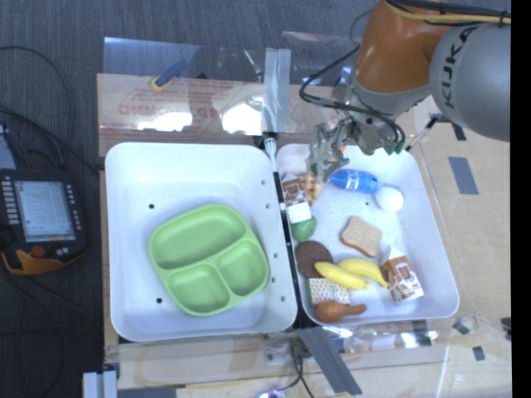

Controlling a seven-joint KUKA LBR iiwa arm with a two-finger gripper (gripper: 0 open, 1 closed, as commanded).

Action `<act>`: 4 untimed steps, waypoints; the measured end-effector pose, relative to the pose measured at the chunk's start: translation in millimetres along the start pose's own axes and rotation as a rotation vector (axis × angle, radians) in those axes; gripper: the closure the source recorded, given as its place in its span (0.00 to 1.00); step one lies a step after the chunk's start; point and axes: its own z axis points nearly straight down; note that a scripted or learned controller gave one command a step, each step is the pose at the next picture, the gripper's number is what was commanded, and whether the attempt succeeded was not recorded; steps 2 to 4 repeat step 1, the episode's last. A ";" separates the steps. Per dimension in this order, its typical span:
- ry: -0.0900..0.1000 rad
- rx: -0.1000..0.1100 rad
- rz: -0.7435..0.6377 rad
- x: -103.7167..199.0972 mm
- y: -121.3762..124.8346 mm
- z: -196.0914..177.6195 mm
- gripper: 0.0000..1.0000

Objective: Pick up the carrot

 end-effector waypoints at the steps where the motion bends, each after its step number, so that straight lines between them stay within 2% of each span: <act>1: 0.003 -0.003 -0.349 1.4 -6.6 23.3 1.00; 4: 0.003 -0.003 -0.349 1.4 -6.6 23.3 1.00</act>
